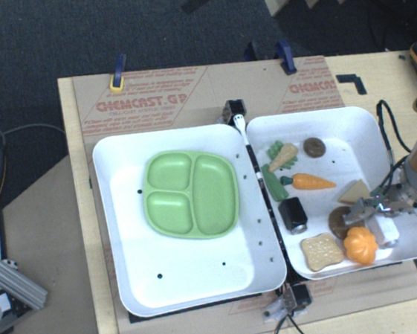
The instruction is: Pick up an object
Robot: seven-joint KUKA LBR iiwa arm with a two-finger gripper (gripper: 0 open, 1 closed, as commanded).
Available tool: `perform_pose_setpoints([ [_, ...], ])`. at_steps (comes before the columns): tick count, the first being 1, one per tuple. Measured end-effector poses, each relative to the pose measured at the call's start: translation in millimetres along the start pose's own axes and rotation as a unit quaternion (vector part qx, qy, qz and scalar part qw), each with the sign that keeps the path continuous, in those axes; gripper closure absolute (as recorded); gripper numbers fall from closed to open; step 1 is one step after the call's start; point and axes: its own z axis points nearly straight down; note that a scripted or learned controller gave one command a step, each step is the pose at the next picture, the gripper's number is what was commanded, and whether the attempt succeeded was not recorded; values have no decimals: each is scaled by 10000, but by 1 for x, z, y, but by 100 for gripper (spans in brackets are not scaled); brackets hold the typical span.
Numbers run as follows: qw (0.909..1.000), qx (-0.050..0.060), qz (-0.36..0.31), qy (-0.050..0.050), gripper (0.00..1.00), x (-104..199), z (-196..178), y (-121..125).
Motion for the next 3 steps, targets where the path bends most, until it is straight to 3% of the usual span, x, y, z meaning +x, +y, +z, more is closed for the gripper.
perform_pose_setpoints([
  [1, 10000, -51, -6, 2, 0, -3, 6, 7],
  [2, 9999, -143, -4, -78, 100, -7, -6, 11],
  [3, 10000, 30, -18, 37, 100, -13, -68, 9],
])
